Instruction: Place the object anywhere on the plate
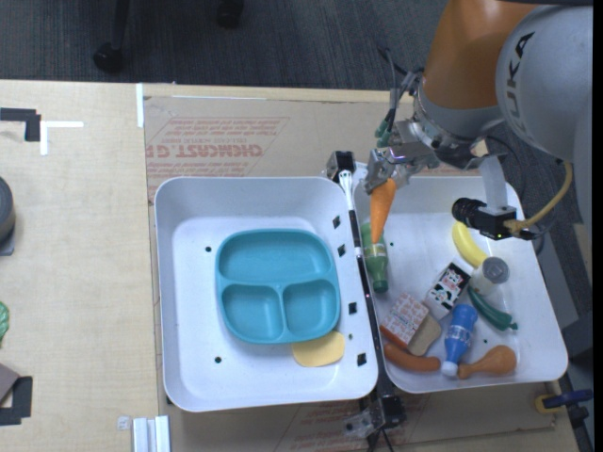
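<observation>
carrot (380,211) hangs clamped in gripper (385,183) fingers; plate (277,284) well left

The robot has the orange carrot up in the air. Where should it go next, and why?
Probably sideways to the left. The orange toy carrot with green leaves hangs from the gripper above the right white bin, while the teal divided plate lies in the left white bin, with nothing on it.
</observation>
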Robot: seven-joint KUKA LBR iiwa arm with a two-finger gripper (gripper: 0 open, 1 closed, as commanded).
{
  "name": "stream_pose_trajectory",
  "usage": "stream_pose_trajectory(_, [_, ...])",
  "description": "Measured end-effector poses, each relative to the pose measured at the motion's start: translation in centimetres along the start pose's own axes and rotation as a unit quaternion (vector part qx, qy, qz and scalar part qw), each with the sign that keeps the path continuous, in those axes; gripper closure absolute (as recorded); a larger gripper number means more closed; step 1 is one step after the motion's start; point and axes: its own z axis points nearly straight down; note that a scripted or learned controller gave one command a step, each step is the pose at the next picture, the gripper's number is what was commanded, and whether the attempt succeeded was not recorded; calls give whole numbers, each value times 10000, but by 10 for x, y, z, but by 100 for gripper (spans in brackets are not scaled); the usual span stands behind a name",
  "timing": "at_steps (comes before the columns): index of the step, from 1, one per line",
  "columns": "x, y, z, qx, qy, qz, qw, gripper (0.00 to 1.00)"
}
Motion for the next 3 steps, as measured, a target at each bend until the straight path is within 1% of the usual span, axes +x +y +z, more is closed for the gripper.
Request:
stream_pose_trajectory(1, [100, 10, 60, 29, 4, -345, 9994, 100])
stream_pose_trajectory(2, [164, -25, 27, 25, 1, -400, 9992, 100])
stream_pose_trajectory(3, [164, -25, 28, 23, -1, -396, 9992, 0])
